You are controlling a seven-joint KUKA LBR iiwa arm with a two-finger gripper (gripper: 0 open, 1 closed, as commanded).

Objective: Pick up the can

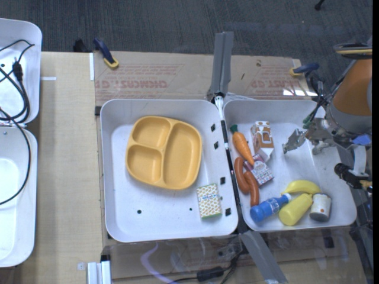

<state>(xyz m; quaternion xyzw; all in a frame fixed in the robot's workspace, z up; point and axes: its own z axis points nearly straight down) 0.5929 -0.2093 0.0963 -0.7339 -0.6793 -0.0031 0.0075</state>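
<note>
The approach is under way: the gripper is held spread and empty above the right bin. The can lies in its near right corner, beside the yellow bottle. A descent over it is called for.

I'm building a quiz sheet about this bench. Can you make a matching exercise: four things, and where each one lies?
Things:
1. yellow plate
2. can
3. carrot
4. small patterned box

Places:
A. right bin, near right corner
B. left bin, middle
C. left bin, near right part
D. right bin, by its left wall

Pairs: 1-B, 2-A, 3-D, 4-C
</note>
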